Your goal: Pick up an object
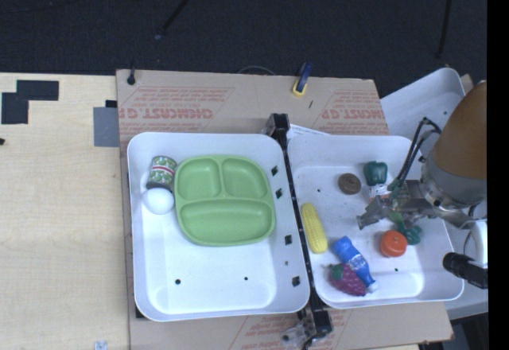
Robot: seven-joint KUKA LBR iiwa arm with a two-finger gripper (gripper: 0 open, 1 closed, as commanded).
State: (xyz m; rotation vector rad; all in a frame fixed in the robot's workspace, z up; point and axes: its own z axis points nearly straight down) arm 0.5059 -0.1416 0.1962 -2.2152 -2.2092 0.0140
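My gripper (385, 211) hangs low over the right bin (429, 286), near its right-hand middle. Just below and to its right lies an orange tomato-like toy (393, 243), with a small green piece (412, 231) partly hidden beside it. A green pepper toy (375, 173) and a brown round disc (348, 182) lie further back. A yellow corn cob (314, 228) lies along the bin's left wall. A blue bottle (351, 256) and purple grapes (347, 279) rest near the front edge. Nothing is visibly held.
The left bin (207, 293) holds a green divided plate (223, 200), a small printed can (161, 172) and a white ball (159, 200) at its back-left corner. A black divider (293, 213) separates the bins. The arm's grey and orange body (461, 149) overhangs the right bin's right edge.
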